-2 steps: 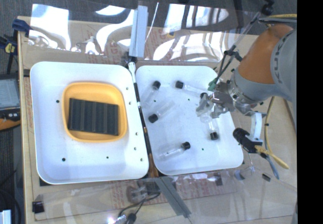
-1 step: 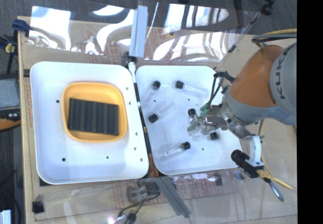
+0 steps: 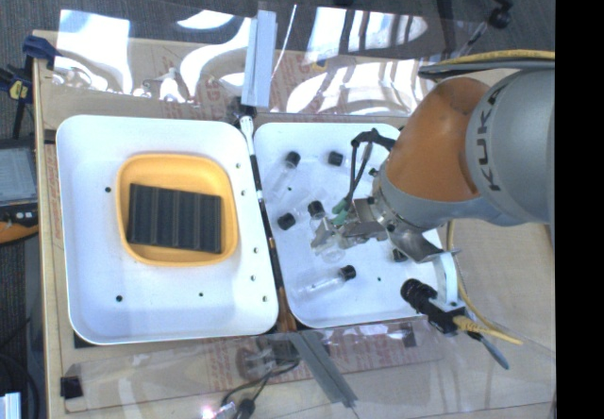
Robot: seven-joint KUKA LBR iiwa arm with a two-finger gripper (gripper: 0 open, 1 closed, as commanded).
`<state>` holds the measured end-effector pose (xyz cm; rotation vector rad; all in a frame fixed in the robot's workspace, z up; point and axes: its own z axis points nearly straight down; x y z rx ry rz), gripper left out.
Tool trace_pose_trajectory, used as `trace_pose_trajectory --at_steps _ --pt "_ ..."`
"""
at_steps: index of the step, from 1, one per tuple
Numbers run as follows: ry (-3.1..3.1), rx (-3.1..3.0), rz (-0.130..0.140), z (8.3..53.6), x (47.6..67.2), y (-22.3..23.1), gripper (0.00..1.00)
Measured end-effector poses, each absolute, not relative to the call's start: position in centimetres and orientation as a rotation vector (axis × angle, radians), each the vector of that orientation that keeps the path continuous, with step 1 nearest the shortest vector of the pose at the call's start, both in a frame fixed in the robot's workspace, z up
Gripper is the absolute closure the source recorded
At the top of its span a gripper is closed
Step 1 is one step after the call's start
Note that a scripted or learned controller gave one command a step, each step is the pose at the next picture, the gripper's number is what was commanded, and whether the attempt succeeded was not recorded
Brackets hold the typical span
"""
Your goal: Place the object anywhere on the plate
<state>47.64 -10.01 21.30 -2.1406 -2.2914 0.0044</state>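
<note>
A yellow plate (image 3: 175, 174) with a dark ridged centre lies in the left white bin (image 3: 85, 285). In the right bin (image 3: 302, 309), several small black caps are scattered, such as one (image 3: 293, 159) at the back and one (image 3: 347, 272) near the front. A clear tube (image 3: 326, 285) lies near the front wall. My gripper (image 3: 328, 233) hangs low over the middle of the right bin, among clear plastic pieces and beside a small green bit (image 3: 338, 211). What lies directly under it is hidden by the wrist.
The grey and orange arm (image 3: 453, 158) covers the right bin's right side. A black part with yellow cable (image 3: 444, 309) juts over the front right corner. A raised divider (image 3: 260, 219) separates the bins. Glossy panels stand behind them.
</note>
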Motion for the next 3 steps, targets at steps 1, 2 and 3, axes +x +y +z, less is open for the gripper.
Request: trace_pose_trajectory --at_steps 1,2,3 --pt "-2.405 -2.017 0.003 22.0 52.1 -4.5 1.00" --pt "-2.555 -1.825 0.003 19.8 55.9 -3.1 1.00" --pt "-2.555 -1.826 0.003 19.9 55.9 -3.1 0.00"
